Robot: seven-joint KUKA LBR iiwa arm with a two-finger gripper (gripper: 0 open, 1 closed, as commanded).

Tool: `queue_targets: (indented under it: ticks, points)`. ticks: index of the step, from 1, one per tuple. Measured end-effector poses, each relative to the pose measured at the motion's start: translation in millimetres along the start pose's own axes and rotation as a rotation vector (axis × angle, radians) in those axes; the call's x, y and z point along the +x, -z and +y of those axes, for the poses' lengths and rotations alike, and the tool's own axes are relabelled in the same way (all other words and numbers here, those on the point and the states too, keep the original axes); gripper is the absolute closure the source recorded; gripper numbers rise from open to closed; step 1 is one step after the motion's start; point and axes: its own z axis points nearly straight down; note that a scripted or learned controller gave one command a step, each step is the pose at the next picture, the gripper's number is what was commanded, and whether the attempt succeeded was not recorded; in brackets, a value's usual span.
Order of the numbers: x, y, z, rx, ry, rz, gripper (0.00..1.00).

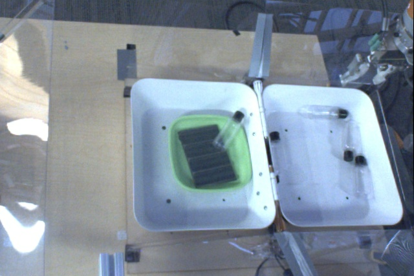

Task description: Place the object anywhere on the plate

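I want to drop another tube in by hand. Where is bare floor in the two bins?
Left bin: crowded; green plate with dark block and clear tube, only narrow margins. Right bin: open middle and near-left, between left-wall cap and tubes along far and right walls.

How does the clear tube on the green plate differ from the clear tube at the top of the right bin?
The plate tube lies slanted across the green plate, partly over a dark ribbed block; the right-bin tube lies nearly level on the bare white bin floor. The plate tube's dark cap points up and right; the right-bin tube's cap points right. Both are clear with a dark cap.
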Motion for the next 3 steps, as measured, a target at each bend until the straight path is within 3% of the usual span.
queue_targets:
  ticks: [2,3]
  points:
    - [0.0,-27.1,6.7,-0.001,-0.082,0.000,0.00]
    - [10.5,-22.3,-8.5,-0.001,-0.056,0.000,0.00]
